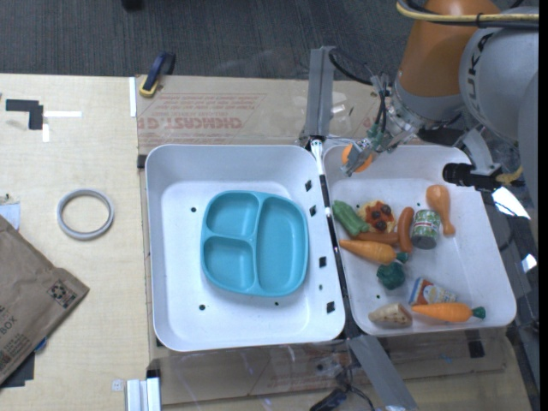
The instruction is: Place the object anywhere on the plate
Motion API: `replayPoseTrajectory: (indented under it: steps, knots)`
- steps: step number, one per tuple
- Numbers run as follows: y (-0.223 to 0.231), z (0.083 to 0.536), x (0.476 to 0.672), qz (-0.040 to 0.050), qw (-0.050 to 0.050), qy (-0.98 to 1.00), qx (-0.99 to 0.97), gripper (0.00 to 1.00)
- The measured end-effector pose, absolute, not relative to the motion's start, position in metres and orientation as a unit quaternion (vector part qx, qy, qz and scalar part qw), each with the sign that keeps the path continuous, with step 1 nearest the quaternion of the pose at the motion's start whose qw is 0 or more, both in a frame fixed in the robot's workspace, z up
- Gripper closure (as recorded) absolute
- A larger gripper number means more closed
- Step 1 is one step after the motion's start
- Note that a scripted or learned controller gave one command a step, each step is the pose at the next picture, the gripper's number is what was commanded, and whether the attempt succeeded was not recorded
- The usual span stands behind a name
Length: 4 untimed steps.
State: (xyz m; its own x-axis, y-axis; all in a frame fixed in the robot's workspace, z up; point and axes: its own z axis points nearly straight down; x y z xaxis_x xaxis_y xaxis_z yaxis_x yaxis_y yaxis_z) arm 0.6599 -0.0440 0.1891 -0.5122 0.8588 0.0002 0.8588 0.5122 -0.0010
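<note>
A: Where is the pincer point(370, 148) shown, and in what state?

B: It is seen at the far left corner of the right bin point(492, 255), above the floor. A small orange object point(354, 158) appears to be held between its fingers, though the contact is partly hidden.

A: Where is the target located?

B: The plate point(255, 243), a blue three-part dish, is set at the middle of the left bin point(171, 255). Other toy foods, among them a carrot point(368, 250) and a can point(425, 228), are left on the right bin's floor.

A: How is the step best carried out?

B: The object should be lifted clear of the shared bin walls, carried leftward over the plate, lowered close, and only then released.
</note>
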Motion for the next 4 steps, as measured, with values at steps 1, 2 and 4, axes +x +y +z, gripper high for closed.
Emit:
replayPoseTrajectory:
  steps: [1,2,4]
  knots:
    - [0.051,0.192,0.620,0.0014,0.001,-0.914,-0.407,1.00]
    - [0.050,0.192,0.620,0.0014,0.001,-0.914,-0.407,0.00]
    - [-0.029,0.189,0.634,0.0004,0.000,-0.969,-0.249,1.00]
